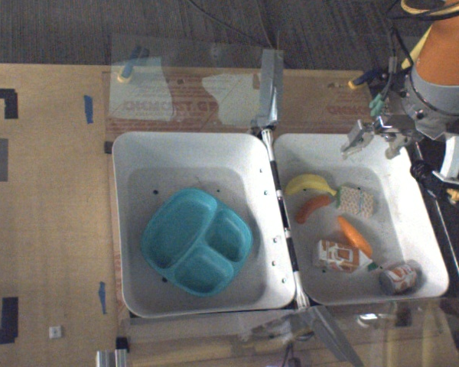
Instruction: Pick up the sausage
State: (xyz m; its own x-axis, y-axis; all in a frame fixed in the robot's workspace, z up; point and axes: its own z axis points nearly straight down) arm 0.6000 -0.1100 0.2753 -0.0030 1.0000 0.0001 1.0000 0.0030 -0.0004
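The camera view shows the gripper (375,138) at the upper right of the frame, above the far rim of the right bin (428,228). Its two fingers are seen spread apart, with nothing between them. Behind it, the arm (444,60) is seen with its orange band in the top right corner.

Inside the right bin, well below and left of the gripper, the sausage (314,207) is found lying near the bin's left wall, a reddish-orange piece tilted slightly. It is placed just beneath the banana (310,183), and the two appear to touch. Just right of these a small speckled block (355,202) is seen. Lower down, a carrot (355,236) is laid diagonally, and below it a small carton (339,255) lies on its side. A can (398,277) is seen tipped over in the lower right corner of that bin.

The left bin (130,167) is occupied by a teal divided plate (196,241), set at an angle near the centre. The bins are placed side by side on a wooden bench (46,205).
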